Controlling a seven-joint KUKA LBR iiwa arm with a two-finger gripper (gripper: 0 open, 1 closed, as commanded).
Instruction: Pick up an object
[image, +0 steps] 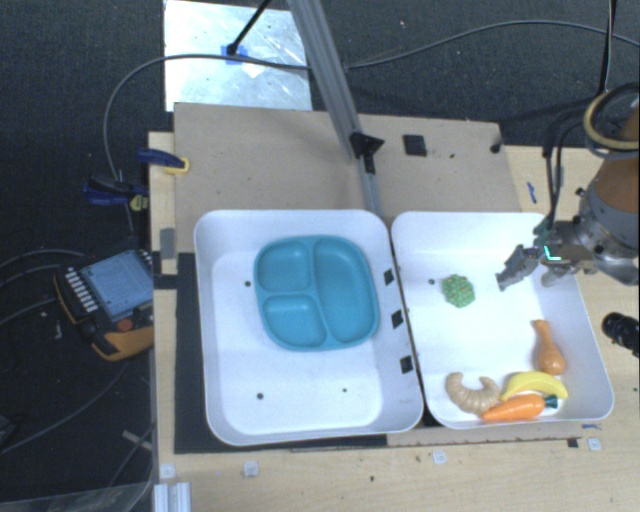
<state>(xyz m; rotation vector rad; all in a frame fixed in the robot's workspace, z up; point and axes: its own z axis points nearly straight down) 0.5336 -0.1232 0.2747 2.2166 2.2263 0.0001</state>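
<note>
Camera view looks down at a slant on your bench (300, 160), a tan board on dark carpet. Two white bins sit side by side on it. Left bin (230, 400) holds a blue divided plate (316, 292), three compartments, sitting toward the far side. Right bin (590, 385) holds the food items. A grey pole (335, 85) runs from the far edge down to the gap between the bins. Beyond the board at the far left you see a shiny sheet (235, 55) with blue tape. Left of the bench, on the carpet, there are clamps (135, 185) and a handheld pendant (108, 300) with cables.

Your arm (610, 190) comes in from the right, orange band at the top. The gripper (520, 268) hangs over the far right part of the right bin, nothing between its fingers; you cannot tell whether they are spread or pressed together.

Broccoli (459, 291) is small, green and bumpy, alone near the bin's middle, just left of the gripper and apart from it. A drumstick (546, 348), orange-brown, lies by the right wall. In the near right corner a tan croissant (470, 390), a yellow banana (537, 384) and an orange carrot (515, 408) are bunched together, touching.
</note>
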